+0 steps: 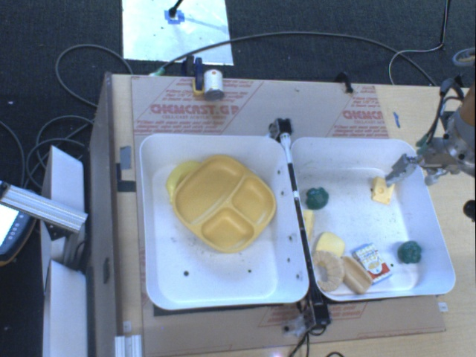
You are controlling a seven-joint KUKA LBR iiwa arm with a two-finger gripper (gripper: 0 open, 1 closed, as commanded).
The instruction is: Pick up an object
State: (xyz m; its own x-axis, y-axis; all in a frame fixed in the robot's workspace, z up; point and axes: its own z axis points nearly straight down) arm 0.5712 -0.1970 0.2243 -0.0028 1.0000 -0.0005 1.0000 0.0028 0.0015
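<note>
My gripper [413,171] hangs over the far right side of the right bin [349,158], reaching in from the right edge of the view. Just below and left of it, a small yellow cheese wedge [382,192] lies on the bin floor, close to the gripper; whether they touch is unclear. Also in this bin are a dark green lump [317,197], a second green lump [409,252], a red and white carton [371,262], a tan bread piece [356,276], a round waffle-like biscuit [328,269] and two yellow pieces [329,243] [308,220].
The left bin [186,274] holds a yellow divided plate [223,201] lying over another yellow item [177,177]. A black divider [296,199] runs between the bins. A grey cylinder with a yellow clip [211,84] sits on the cardboard behind them.
</note>
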